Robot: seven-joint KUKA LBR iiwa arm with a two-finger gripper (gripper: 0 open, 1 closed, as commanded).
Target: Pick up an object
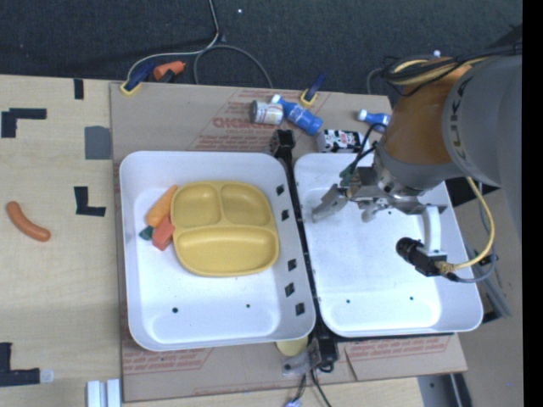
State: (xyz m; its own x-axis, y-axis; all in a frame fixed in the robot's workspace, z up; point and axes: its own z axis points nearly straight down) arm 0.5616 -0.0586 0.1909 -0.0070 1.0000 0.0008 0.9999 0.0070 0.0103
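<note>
Two shallow white bins sit side by side on the surface. We see the tool [346, 202] over the upper part of the right white bin [382, 312], its fingers spread apart and nothing between them. The grey arm with its orange band [424, 134] covers that bin's upper right corner, so anything lying beneath it is hidden from us.

The likely targets lie in the left white bin [144, 312], well apart from the tool and across the divide between the bins: a yellow plastic compartment plate [225, 227] and, touching its left edge, an orange carrot-shaped toy [159, 209], its long axis slanting from lower left to upper right. A small red and green piece beside the toy is too small to identify.

We judge that the tool must travel left over the bin walls before descending. The toy, pressed against the plate, may be awkward to grip.
</note>
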